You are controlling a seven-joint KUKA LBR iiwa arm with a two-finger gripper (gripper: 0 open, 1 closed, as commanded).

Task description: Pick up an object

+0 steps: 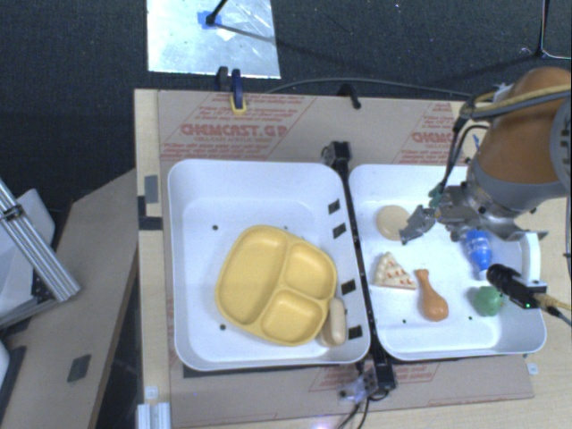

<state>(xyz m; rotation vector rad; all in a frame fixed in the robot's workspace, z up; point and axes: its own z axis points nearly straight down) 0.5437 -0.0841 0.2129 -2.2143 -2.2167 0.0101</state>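
Camera view: two white bins on a brown bench over dark carpet.
Left bin holds a yellow tray; right bin holds a pizza slice and drumstick, with the gripper spread, holding nothing, above them.

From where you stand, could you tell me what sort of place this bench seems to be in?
Probably a robotics lab set up for grasping trials. Two white bins sit side by side on a board; one holds a yellow divided plate, the other toy food such as a pizza slice and a drumstick. The arm's tool hangs over them.
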